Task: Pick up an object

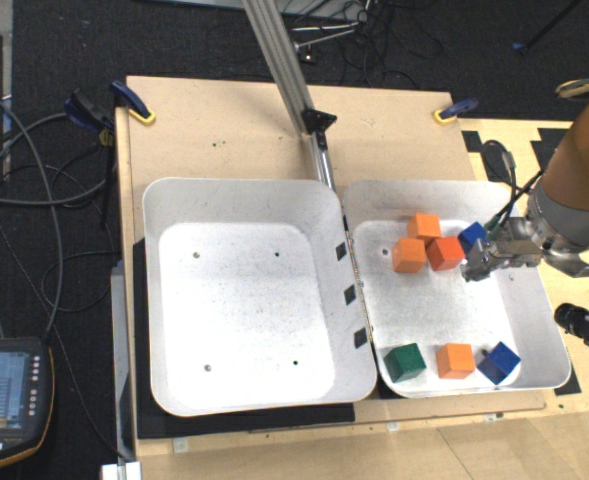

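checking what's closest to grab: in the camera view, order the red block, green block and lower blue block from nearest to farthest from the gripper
From the gripper:
1. red block, just left of it, upper part of the right bin.
2. lower blue block, near the bin's front right corner.
3. green block, front left of that bin.

A tan bench (224, 128) carries two shallow white bins side by side, touching along their inner edges: the left bin (164, 268) and the right bin (529, 313). Blue and yellow clamps (132, 103) grip its far corners.
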Controlling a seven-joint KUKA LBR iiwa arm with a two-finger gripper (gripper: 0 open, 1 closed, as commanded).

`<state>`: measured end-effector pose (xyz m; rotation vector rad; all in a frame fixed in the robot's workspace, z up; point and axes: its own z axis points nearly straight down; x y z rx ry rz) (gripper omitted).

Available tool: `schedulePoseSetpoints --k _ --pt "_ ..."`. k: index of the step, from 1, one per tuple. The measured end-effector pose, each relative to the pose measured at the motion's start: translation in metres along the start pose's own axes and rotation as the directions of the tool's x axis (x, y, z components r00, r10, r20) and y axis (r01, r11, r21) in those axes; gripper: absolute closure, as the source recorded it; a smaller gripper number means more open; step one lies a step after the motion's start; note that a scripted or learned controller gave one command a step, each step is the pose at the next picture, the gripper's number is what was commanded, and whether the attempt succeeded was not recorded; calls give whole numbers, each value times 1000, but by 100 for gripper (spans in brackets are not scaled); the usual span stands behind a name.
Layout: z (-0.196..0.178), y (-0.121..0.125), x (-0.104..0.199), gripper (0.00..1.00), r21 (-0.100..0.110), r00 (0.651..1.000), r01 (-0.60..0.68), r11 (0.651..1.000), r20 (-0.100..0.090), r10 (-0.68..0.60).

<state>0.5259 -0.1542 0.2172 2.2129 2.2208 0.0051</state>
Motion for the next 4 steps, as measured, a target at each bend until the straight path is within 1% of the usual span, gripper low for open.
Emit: schedulePoseSetpoints --k 1,2,3,4 --pt "7 25 53 100 5 1000 5 1000 -3 -5" --pt "-8 52 103 100 3 1000 4 1000 -3 -4" --pt "-18 69 148 100 3 1000 4 1000 -4 -4" --pt "-28 95 197 100 3 1000 4 1000 -4 -4"
